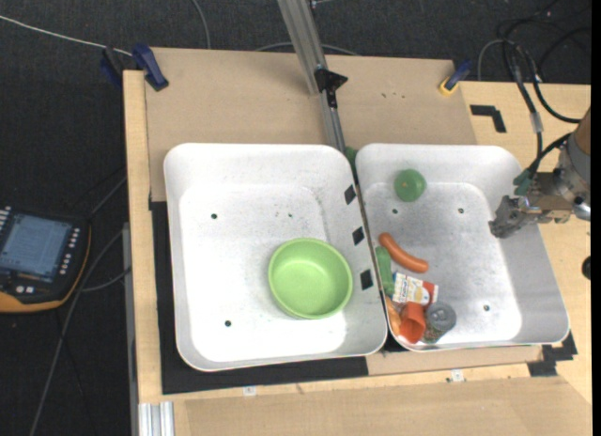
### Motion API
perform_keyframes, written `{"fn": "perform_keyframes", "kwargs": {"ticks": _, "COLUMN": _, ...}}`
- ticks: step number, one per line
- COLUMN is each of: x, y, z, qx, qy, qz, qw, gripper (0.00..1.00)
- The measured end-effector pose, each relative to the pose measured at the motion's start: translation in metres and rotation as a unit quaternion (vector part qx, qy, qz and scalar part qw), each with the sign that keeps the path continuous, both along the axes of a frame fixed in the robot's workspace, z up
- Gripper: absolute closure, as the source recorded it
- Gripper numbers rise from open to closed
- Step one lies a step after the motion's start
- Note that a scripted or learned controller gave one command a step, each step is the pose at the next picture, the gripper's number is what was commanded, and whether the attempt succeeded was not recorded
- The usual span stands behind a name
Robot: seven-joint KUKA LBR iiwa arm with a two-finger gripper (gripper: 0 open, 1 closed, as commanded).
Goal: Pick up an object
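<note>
1 gripper [504,218] is in front of you, reaching in from the right and hanging over the right edge of the right bin [526,331]. Nothing shows between its fingers, but whether they are spread or closed you cannot tell from this angle.

Well to its left, in the same bin, you have a green ball [408,184] near the back wall. Toward the front left corner lies an orange sausage-shaped toy [403,253], and just in front of it a small printed packet [411,287], an orange piece [408,319] and a grey round lid-like thing [439,316], all crowded together.

Across the divider, the left bin [197,190] carries 1 green bowl [310,278], upright, near its front right corner.

Both bins sit on the table [235,96], with 1 blue clamp [148,66] at its back left corner.
</note>
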State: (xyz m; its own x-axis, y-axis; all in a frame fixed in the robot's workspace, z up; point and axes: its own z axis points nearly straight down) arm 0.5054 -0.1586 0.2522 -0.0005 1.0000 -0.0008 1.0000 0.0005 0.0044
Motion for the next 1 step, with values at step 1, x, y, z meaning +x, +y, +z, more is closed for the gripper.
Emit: {"fn": "perform_keyframes", "kwargs": {"ticks": 1, "x": 0.0171, "y": 0.0559, "z": 0.0065, "qx": 0.0009, "qy": 0.002, "qz": 0.002, "qw": 1.0, "gripper": 1.0}}
